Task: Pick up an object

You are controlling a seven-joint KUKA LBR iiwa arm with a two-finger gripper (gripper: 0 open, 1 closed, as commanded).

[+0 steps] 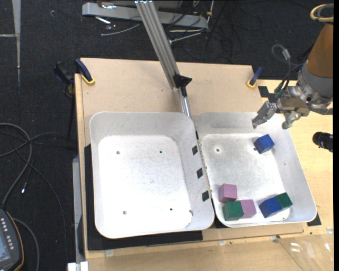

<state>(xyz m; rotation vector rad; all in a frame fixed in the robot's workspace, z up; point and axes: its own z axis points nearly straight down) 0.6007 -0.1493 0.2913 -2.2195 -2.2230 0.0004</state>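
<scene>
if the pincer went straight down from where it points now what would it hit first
Probably the small blue cube lying alone in the right white bin; the open pincer sits just above it, though depth is unclear.

Overhead slanted view of the work area. A pale wooden surface (137, 87) occupies the centre, its top bare and lightly scuffed along the far edge. Two clamps with yellow tips, one at the far left corner (85, 74) and one at the far right corner (254, 78), sit on that edge. A slim aluminium pole (161, 45) slants down from the top of the view to the middle of the surface. The floor (37, 159) is dark carpet, crossed by thin loose cables (21, 159) at left. A grey metal base frame (143, 13) lies on the floor beyond the surface. Lighting is even, with soft shadows.
</scene>
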